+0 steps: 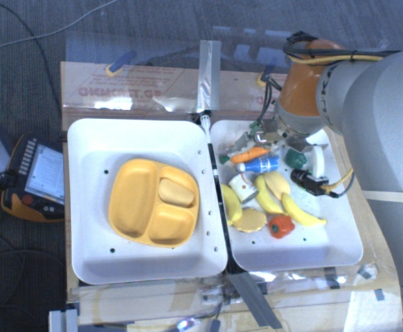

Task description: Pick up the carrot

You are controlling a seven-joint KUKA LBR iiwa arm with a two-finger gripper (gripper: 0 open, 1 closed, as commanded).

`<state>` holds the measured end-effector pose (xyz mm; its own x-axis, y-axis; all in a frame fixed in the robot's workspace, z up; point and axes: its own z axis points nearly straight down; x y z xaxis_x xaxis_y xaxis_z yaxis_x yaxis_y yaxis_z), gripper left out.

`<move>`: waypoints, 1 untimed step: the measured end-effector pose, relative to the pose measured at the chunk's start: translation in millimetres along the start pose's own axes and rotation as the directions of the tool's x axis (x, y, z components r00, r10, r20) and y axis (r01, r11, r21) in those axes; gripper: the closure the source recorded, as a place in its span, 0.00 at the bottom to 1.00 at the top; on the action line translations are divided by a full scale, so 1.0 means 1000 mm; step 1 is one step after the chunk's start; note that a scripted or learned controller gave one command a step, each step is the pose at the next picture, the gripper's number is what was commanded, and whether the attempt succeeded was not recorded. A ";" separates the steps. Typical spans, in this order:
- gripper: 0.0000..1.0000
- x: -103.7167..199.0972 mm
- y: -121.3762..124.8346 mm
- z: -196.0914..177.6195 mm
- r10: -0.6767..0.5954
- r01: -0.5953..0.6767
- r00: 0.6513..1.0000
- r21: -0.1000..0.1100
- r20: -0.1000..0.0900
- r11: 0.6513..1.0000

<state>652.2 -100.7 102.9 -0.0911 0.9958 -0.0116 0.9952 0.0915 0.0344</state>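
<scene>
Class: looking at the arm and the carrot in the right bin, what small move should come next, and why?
Probably lower the tool a little onto the carrot. It sits just up-right of the carrot, which lies crowded against the blue bottle, so a short, careful descent seems best.

Arm [368,95]: its grey body runs off your right edge. Gripper [260,138]: fingers too small and cluttered for you to read. Carrot [248,155]: upper end merges into the gripper's shadow; contact undeterminable. Handheld pendant [35,178]: left part cut by your left edge. Right bin [340,251]: far wall hidden behind the arm.
</scene>
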 end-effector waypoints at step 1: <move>0.00 0.001 0.002 0.001 0.305 -0.305 0.952 0.003 -0.011 0.952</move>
<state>654.5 -99.6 101.6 0.2160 0.9763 0.0101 0.9758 -0.2162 0.0336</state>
